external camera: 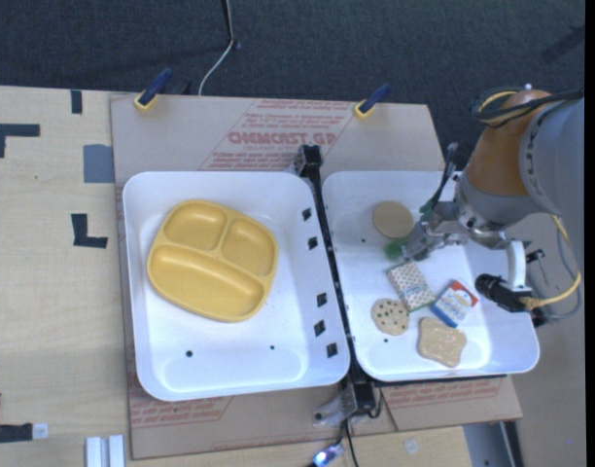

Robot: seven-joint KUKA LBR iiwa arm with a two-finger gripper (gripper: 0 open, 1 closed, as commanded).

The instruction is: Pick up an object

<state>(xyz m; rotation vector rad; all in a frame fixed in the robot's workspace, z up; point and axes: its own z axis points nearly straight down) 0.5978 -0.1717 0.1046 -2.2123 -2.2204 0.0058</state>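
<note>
Brown cardboard [278, 139] printed with red lettering covers the middle of a pale wooden bench [45, 261], and two shallow white bins sit on it side by side, joined along a dark seam with black clips.

Inside the right bin [361, 353] lie the small things to be picked. A round tan cookie-like disc [392, 219] rests toward the far side, with a small green object [395, 251] just beside its near edge. The gripper [417, 244] is low over this spot, its tip touching or almost touching the green piece; whether anything sits between its fingers, or how they stand, cannot be told from this angle. Nearer the camera lie a small patterned packet [410, 284], tilted, then a chocolate-chip cookie [389, 315] just below it. To their right is a small white packet with red and blue marks [454, 303], and close below that a toast-shaped tan piece [440, 342] near the bin's front corner.

Over in the left bin [229, 368], a yellow divided plate [212, 258] with three compartments lies flat, turned at a slant, toward the far left part of the floor.

Reaching in from the right, the grey arm [550, 163] shows its orange band [497, 159] above the wrist. Two yellow-and-blue clamps [153, 88] hold the cardboard's far edge, and a thin cable [220, 47] runs off over the dark carpet [375, 27] beyond.
</note>
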